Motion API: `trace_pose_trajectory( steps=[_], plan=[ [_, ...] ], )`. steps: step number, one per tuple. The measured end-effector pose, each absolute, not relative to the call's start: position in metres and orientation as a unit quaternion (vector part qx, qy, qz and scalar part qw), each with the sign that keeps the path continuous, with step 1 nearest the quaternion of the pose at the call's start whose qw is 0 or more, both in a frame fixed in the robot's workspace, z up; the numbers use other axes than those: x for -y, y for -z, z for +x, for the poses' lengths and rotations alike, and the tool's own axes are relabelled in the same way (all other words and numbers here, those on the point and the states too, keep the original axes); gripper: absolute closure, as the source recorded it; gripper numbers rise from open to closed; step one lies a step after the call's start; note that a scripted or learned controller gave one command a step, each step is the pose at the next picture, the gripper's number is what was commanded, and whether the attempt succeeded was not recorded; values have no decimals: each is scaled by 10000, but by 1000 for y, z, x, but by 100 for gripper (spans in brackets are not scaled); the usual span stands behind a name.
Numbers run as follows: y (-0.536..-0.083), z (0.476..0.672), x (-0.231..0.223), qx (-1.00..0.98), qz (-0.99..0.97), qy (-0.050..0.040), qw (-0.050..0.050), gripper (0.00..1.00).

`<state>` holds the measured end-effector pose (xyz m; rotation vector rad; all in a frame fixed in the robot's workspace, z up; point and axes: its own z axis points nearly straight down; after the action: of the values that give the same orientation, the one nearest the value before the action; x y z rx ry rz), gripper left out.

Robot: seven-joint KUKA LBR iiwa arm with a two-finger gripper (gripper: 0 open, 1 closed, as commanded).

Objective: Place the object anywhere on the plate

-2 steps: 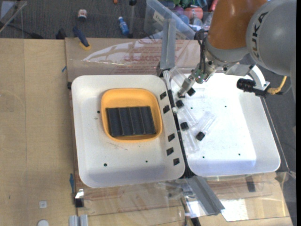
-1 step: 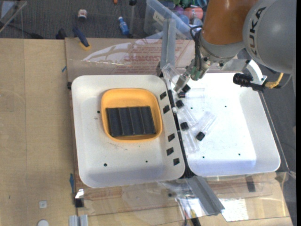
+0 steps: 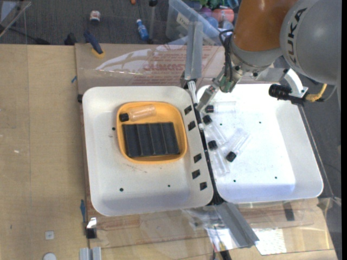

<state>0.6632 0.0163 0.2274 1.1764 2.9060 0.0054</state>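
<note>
Already a clear tube lies on the yellow plate, at its back edge, just behind a black ribbed block. Whether the gripper, over the right bin's back-left corner, is open or closed cannot be told.

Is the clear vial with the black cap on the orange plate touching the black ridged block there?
Touching, or very nearly: the camera view shows the clear vial lying along the black ridged block's top edge on the orange plate, no gap visible.
</note>
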Motion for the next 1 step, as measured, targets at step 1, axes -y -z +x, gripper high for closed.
trace_pose_trajectory(
  steps=[1],
  plan=[
    [-232,664,10,-9397,3420,-15,41,0]
  ],
)
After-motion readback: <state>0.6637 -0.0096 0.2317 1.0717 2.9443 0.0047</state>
